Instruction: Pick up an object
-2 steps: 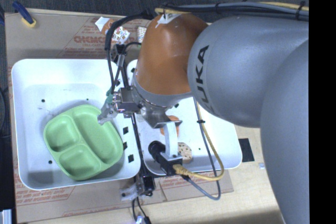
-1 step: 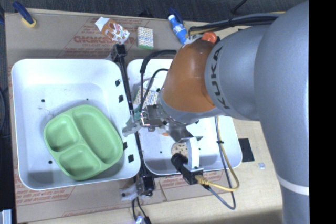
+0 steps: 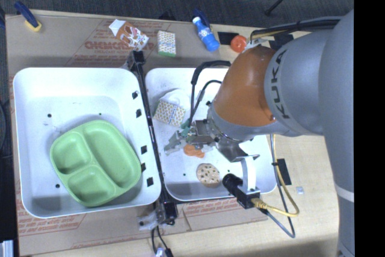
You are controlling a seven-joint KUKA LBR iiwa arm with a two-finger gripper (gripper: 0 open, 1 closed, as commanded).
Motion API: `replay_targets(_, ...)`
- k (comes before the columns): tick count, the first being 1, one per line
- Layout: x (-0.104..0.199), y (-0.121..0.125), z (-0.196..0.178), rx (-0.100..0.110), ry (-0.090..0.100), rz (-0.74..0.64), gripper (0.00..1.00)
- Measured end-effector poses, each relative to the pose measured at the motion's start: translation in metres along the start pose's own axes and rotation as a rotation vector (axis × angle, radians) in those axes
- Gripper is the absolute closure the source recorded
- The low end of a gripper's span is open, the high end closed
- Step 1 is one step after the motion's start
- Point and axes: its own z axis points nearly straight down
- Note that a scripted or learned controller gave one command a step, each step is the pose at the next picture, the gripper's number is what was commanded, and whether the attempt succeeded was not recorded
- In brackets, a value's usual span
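You see the jaws [image 3: 191, 140] low in the right bin [image 3: 180, 192], over what looks like an orange piece [image 3: 194, 151] near a cookie [image 3: 208, 174]; whether they are spread or pressed together, you cannot tell.

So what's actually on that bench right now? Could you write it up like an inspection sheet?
Surface: two white bins side by side, left bin and right bin, on a cardboard-covered bench.
Job's things: in the right bin, a cookie, an orange piece, a patterned box.
Clutter: green divided plate in the left bin; behind the bins a snack packet, small box, blue bottle, orange ball.
Grippers: jaws low over the right bin, near the orange piece; state unclear.
Cables: yellow cable at front right.
Surroundings: dark carpet.
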Motion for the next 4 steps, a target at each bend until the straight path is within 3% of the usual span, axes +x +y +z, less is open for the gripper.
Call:
replay_targets(1, -0.02, 0.059, -0.078, -0.002, 0.0, -0.001, 0.0)
replay_targets(2, 0.032, 0.0, -0.103, 0.001, 0.001, -0.003, 0.0)
replay_targets(4, 0.032, 0.0, -0.103, 0.001, 0.001, -0.002, 0.0)
